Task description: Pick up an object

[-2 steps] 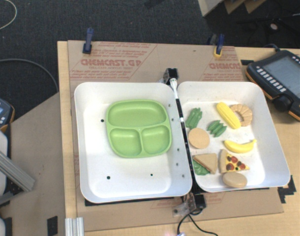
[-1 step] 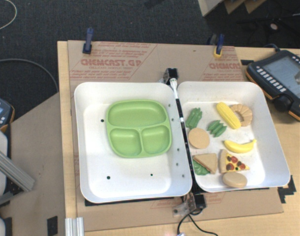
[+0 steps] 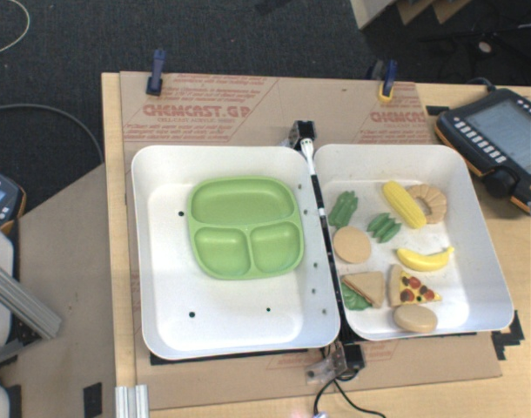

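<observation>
Toy food crowded in right bin, nothing lifted yet

Desk (image 3: 474,233) carries two white bins, and the divider rail (image 3: 318,225) between them serves as landmark. Left of the rail, the left bin (image 3: 161,320) holds a green sectioned tray (image 3: 245,226). Right of the rail, the right bin (image 3: 483,259) holds the candidates for picking: green leaf (image 3: 343,208), round cracker (image 3: 352,246) and sandwich wedge (image 3: 361,288) just beside the rail; farther right, pea pods (image 3: 385,226), corn cob (image 3: 404,205), banana (image 3: 425,258), pizza slice (image 3: 411,287) and a tan bun (image 3: 415,319).

Whether the fingers are apart or together cannot be told.

Risks, as I judge them: the pieces lie close together, so a descent could catch two at once or push one aside. Flat pieces such as the cracker may slip out. Anything near the rail leaves little room for one finger.
</observation>
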Available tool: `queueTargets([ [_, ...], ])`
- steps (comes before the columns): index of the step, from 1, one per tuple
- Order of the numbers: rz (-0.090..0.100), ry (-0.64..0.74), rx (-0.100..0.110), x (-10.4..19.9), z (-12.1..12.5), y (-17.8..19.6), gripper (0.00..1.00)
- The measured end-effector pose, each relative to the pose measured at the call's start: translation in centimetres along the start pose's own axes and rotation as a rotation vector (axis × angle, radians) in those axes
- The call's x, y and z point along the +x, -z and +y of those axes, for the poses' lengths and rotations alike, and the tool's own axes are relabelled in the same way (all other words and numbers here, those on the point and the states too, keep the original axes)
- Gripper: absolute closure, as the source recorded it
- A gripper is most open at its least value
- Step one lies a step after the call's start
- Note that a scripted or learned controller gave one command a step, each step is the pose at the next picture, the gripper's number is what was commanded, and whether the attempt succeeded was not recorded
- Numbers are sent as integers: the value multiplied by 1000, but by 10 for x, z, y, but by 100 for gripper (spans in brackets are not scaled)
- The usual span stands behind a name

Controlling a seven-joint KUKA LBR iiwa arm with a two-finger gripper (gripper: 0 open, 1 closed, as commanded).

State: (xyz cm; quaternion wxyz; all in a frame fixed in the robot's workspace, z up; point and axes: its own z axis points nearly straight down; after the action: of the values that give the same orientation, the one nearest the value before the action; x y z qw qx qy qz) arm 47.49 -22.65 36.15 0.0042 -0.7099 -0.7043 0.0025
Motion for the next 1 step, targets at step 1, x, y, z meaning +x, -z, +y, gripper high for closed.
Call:
queueTargets([
  [1, -10, 11, -26, 3, 47, 132, 100],
])
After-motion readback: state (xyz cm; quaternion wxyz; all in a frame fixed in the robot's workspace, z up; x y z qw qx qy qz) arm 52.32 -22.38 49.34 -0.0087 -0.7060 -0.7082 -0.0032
